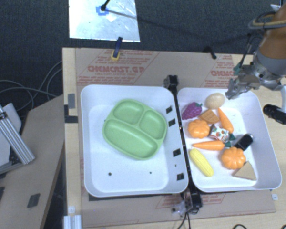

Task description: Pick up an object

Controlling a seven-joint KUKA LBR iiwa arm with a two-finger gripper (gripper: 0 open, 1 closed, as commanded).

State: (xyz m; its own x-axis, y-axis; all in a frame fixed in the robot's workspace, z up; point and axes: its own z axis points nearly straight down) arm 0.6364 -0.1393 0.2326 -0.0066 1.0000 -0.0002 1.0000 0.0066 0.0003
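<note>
We see the bench (133, 68), a brown board, bearing two white bins side by side. The left bin (128, 175) holds a green plate (134, 129) with three compartments, lying a little left of the bin's middle. The right bin (262, 142) is crowded with toy food. The arm (279, 37) reaches in from the right, its orange band above the wrist, and its gripper (233, 90) hangs over the right bin's far edge, just beside the potato (215, 99); whether it is released or clenched we cannot tell, and we see nothing between its tips.

Among the toys, a corn cob (201, 161) lies near the bin's front left, a pumpkin (233, 158) sits at front right with a tan wedge (244, 172) touching it in front. A second pumpkin (199, 128) lies toward the middle, with one carrot (209, 145) just in front of it and another carrot (226, 120) slanting beside it. Purple grapes (191, 110) rest near the divider, beside the potato. A black piece (243, 141) lies right of the carrots.
</note>
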